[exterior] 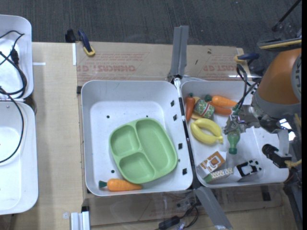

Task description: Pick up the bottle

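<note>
Two bins, one bottle under the gripper

We see two white bins side by side on the bench. The left bin holds a green divided plate with three sections, and a carrot lying against the near wall just below the plate.

The right bin is crowded. At its far end lie a second carrot, a strawberry-like toy and an orange piece whose right end is cut off by cables. A banana lies beside them toward the middle. Nearer to us, a small printed carton leans at the front wall, and a black-and-white object sits to its right; we cannot make out what it is.

The bottle is small, green and see-through, in the middle of the right bin just right of the banana. Its cap end points toward us; its upper end is hidden beneath the gripper, which sits directly over it. The metal parts there blur together with dark cables, so we cannot tell how the gripper is set, nor whether it touches the bottle.

The arm comes in from the right, its orange band partly cut off by the frame edge.
</note>
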Action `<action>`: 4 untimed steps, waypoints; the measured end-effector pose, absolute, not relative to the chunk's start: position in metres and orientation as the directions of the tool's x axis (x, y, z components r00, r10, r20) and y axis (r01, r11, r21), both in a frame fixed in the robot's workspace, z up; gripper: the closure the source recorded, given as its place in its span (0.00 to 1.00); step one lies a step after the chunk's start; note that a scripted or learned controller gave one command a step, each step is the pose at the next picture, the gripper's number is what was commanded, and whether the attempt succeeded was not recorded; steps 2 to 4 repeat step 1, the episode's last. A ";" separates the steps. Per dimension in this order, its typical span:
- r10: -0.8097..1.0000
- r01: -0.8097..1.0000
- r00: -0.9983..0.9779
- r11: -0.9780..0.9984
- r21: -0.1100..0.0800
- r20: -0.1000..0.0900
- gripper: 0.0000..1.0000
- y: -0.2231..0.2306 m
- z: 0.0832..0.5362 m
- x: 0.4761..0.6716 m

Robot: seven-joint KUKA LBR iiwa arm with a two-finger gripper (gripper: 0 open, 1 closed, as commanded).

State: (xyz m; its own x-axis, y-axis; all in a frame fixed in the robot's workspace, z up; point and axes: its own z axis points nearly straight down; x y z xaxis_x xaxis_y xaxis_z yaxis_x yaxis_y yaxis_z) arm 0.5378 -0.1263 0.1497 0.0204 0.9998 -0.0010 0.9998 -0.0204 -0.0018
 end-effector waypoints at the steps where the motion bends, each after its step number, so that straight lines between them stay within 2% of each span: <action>1: 0.995 0.995 -0.098 0.098 -0.003 0.000 1.00 -0.171 0.155 0.506; 4: 0.995 0.995 -0.098 0.098 -0.003 0.000 1.00 -0.171 0.155 0.506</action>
